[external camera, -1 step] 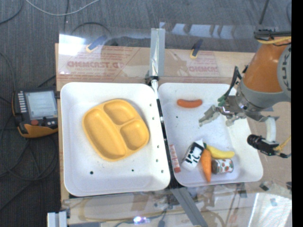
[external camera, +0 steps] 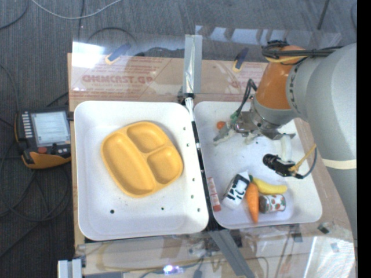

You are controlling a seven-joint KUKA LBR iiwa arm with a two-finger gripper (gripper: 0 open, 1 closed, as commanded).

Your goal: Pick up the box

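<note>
The box (external camera: 235, 191), a small white carton with black print, lies tilted in the front part of the right bin (external camera: 301, 213). An orange carrot (external camera: 253, 202) lies against its right side. My gripper (external camera: 234, 133) hangs low over the back left of the same bin, well behind the box and apart from it. A small red-orange object (external camera: 221, 124) sits just beside the gripper's left tip. Nothing is visibly held.
A yellow banana (external camera: 271, 186) and a small printed can (external camera: 273, 203) lie right of the carrot. A slim red and white packet (external camera: 213, 194) rests along the right bin's left wall. The left bin (external camera: 93, 213) holds a yellow divided plate (external camera: 142, 157).
</note>
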